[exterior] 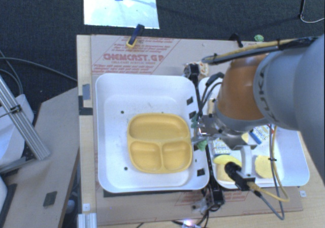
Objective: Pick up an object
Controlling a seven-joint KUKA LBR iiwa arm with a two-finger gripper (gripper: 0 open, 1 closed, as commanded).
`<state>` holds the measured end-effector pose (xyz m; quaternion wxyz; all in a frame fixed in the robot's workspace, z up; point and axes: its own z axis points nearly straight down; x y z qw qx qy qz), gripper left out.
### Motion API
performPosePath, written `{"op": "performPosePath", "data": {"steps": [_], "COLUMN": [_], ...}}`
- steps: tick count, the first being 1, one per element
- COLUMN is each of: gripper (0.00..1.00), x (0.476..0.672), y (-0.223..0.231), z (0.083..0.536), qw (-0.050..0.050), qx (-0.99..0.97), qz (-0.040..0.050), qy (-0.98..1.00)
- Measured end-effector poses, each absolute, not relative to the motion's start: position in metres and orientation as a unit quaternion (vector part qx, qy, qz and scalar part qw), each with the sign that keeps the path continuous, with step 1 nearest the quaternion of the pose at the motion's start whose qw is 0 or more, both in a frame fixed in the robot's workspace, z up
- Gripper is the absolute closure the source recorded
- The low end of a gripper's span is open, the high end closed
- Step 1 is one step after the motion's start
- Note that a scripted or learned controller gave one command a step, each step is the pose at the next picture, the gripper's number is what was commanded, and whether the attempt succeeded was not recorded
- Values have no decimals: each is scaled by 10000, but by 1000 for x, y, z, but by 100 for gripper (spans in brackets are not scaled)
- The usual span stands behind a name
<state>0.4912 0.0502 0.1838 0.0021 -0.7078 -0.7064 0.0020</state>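
- The yellow tray, with 3 compartments, lies flat in the left bin. It sits in the middle toward the near side, with bare white floor around it.
- The arm comes in from the right of the tray and covers much of the right bin.
- The gripper is low, just beside the tray's right edge, about where the 2 bins meet. The wrist hides it from above, so I cannot tell how far open it is or whether it has hold of anything.
- To the right of the tray, past the gripper, 2 yellow pieces lie in the right bin: a small yellow piece nearer the tray and a yellow disc farther off.
- A printed packet shows beyond the disc, partly under the arm.
- Beyond the tray's far side, a cardboard sheet with red lettering lies under both bins.
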Motion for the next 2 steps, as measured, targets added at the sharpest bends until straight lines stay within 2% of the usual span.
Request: {"op": "performPosePath", "data": {"steps": [1, 2], "gripper": [100, 100], "x": [496, 501], "y": [52, 20], "z": [195, 386], "qw": [-8, -67], "qx": [-7057, -7059], "qz": [-13, -76], "qy": [-7085, -7082]}}
